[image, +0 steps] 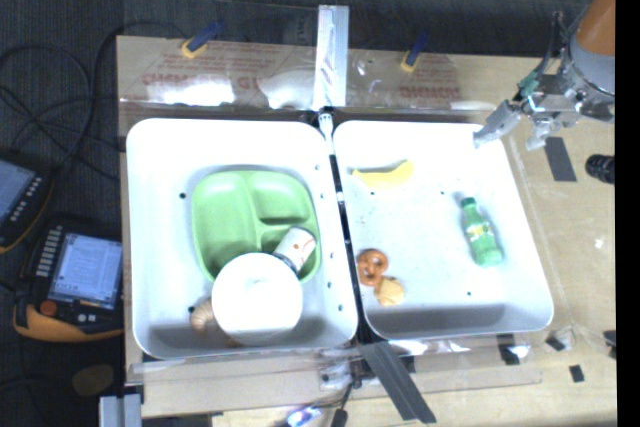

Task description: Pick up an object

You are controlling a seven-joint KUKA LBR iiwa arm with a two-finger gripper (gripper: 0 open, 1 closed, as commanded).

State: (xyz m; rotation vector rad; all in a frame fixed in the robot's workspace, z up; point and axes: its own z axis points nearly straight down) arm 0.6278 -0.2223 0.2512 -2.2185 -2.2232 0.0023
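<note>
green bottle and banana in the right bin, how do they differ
The green bottle lies near the right bin's right wall, its cap toward the far wall; the banana lies crosswise by that far wall. The bottle is straight and green, the banana curved and yellow. Both lie flat, apart from other items.

The right bin (520,215) holds a green bottle (480,232) lying on its side towards the right wall, a yellow banana (384,172) near the far left corner, and a pretzel-like snack (372,263) touching a tan lump (390,291) by the left wall. The left bin (155,215) holds a green divided plate (240,210), a white bowl (257,293) and a small can (296,246).
</note>
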